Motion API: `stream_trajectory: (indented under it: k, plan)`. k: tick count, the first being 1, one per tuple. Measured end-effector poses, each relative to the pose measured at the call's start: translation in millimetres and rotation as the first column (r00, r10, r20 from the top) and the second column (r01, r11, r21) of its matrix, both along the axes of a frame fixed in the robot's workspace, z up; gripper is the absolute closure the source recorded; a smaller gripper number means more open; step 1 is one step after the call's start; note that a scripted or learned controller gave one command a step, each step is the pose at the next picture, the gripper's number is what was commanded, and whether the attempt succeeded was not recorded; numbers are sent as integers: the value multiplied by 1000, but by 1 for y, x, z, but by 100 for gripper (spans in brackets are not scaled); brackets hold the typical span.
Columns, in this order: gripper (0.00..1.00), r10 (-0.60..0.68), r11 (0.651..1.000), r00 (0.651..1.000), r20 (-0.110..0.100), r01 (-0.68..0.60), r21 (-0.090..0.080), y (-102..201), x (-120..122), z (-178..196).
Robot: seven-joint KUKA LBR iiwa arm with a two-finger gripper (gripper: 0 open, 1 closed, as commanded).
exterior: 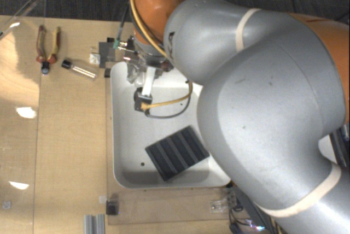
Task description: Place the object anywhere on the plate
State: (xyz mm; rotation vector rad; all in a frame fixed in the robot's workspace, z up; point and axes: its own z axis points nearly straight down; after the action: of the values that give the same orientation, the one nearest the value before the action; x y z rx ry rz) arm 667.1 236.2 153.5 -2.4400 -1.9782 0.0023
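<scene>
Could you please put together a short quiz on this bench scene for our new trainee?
1. True or false: the black ribbed block lies inside the white bin.
2. Where do the pliers lie? A) in the bin; B) on the wooden bench, left of the bin; C) on top of the block.
3. Fill in: the arm is grey and ___.

Key: 1 true; 2 B; 3 orange.
</scene>
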Motion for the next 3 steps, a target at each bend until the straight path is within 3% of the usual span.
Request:
stream_trajectory:
  k: [1,2,3]
  plan:
    - [100,643,766,766,-23,-643,10,-5,-1,-65]
    - [100,691,723,723,9,-691,-2,-10,2,30]
    - [0,691,723,723,8,-691,-1,-10,2,30]
